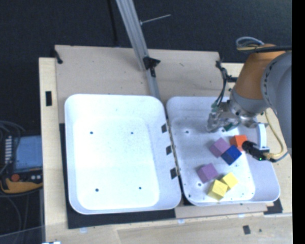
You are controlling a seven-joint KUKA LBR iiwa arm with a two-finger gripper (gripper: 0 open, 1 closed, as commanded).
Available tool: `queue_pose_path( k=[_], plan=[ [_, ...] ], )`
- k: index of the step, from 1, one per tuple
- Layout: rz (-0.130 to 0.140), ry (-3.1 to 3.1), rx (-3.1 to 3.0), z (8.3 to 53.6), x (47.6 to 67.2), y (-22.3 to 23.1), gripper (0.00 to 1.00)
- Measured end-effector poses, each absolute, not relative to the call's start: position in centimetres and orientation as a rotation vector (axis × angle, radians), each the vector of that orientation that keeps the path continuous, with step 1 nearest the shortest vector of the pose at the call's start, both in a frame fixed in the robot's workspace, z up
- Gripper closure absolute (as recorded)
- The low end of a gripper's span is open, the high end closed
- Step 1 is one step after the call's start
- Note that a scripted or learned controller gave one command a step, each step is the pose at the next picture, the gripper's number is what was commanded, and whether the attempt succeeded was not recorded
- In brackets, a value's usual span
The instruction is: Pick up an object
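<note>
The right bin [190,117] holds several small blocks: a purple one [219,147], a second purple one [207,172], a blue one [231,155], an orange one [239,141] and two yellow ones [218,188] [230,180]. My gripper [215,123] hangs over the bin's upper middle, just above and left of the upper purple block. I see nothing between its fingers.
The left bin [76,136] lies beside the right one. A slanted metal post [134,34] rises behind the bins. A cable box [25,154] sits off the bench's left edge. The arm's orange band [254,78] covers the right bin's far right corner.
</note>
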State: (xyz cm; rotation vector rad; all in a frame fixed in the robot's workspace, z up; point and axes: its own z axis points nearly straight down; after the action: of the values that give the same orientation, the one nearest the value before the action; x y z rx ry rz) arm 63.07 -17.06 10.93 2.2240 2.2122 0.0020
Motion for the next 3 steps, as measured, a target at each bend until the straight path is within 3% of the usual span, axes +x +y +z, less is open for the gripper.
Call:
queue_pose_path(
  k=[1,2,3],
  plan=[
    [0.006,2.214,2.218,17.4,63.6,-17.5,1.00],
    [0.004,2.220,2.215,21.1,63.7,-17.7,1.00],
    [0.000,2.227,2.216,21.1,62.6,-13.6,1.00]
  ],
)
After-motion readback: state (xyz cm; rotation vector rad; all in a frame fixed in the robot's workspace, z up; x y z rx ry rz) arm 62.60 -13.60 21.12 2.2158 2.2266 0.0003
